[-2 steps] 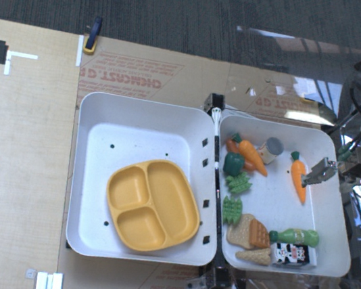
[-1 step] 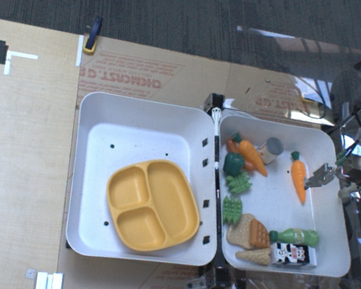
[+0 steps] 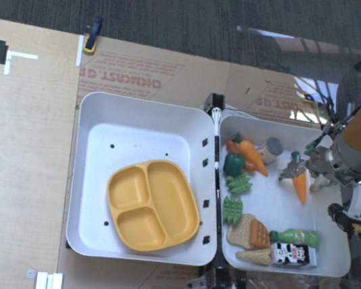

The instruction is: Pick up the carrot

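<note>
A small orange carrot (image 3: 301, 188) hangs point-down over the right part of the right bin (image 3: 332, 221). Its top sits between the grey fingers of my gripper (image 3: 304, 176), which is shut on it. The arm reaches in from the right, with its orange band above the wrist. A second, longer carrot (image 3: 255, 157) lies at the far left of the same bin, well apart from the gripper.
In the right bin lie a green pepper (image 3: 233, 163), leafy greens (image 3: 237, 184), bread slices (image 3: 249, 233), a green bottle (image 3: 295, 236), a small carton (image 3: 292, 254) and a grey cup (image 3: 273, 147). The left bin (image 3: 95, 160) holds a yellow divided plate (image 3: 153, 204).
</note>
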Robot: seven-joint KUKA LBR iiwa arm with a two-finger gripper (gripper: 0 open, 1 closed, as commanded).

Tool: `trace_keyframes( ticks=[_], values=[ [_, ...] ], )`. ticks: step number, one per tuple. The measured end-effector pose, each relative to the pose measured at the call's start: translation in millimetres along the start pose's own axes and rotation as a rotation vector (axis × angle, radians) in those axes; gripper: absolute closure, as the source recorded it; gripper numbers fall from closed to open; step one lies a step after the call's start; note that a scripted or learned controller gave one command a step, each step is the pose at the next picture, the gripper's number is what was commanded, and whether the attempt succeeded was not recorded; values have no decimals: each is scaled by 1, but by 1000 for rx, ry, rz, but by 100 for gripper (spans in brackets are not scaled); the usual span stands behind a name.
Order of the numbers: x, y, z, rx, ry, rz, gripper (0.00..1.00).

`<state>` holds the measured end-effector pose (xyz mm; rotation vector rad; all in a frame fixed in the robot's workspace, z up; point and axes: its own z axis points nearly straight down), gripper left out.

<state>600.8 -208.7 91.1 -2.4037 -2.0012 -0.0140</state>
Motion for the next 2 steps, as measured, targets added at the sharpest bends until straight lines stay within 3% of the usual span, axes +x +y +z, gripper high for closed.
trace_keyframes(
  ticks=[1,2],
  values=[
    [-4,0,-10,-2,-11,-3,100],
    [89,-24,-104,-4,-17,168,100]
  ],
)
